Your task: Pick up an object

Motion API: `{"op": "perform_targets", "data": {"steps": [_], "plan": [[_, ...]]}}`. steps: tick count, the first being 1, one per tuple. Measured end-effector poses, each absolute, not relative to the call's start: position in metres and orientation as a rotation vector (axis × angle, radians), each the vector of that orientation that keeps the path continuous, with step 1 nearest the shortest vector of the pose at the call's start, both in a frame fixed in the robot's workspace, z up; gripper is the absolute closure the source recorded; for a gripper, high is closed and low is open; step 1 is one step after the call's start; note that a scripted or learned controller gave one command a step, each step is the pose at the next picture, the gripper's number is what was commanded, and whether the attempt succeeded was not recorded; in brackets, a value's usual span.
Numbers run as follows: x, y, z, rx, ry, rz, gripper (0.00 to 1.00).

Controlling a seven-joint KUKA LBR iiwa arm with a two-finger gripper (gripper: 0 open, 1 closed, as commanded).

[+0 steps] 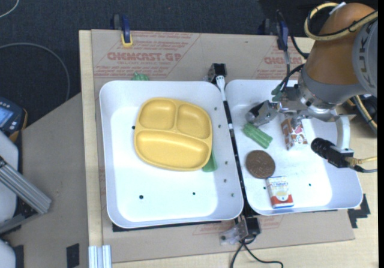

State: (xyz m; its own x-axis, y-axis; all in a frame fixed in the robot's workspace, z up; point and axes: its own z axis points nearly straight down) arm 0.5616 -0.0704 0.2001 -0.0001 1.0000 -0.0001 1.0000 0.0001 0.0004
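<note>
Over the far half of the right-hand shallow white bin (324, 183), the gripper (289, 116) hangs low, with the arm coming in from the right edge. Can't tell if it's spread or closed, since the wrist blocks the view, and nothing is visibly held. A red-and-white crinkled packet (295, 133) lies right at the gripper, about mid-bin; contact or not, can't tell. A dark grey metal-looking piece (260, 112) sits just beside the gripper on the side toward the bin's left edge; can't make out what it is. A green oblong block (258, 135) lies tilted near the left edge, just nearer than the grey piece. A brown round flat disc (260, 163) lies near the left edge, between the green block and a small red, white and blue box (280, 192), which is close to the near edge. In the left-hand shallow white bin (162, 195), a yellow three-compartment plastic plate (174, 134) lies flat toward the far edge. A small green piece (209, 163) pokes out from under its right rim, near that bin's right edge. Both bins sit side by side on the counter (174, 51).
</note>
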Motion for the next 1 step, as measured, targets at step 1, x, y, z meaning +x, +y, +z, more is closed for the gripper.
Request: {"op": "perform_targets", "data": {"steps": [1], "plan": [[0.5616,-0.0704,0.2001,2.221,2.221,0.0,0.0]]}}
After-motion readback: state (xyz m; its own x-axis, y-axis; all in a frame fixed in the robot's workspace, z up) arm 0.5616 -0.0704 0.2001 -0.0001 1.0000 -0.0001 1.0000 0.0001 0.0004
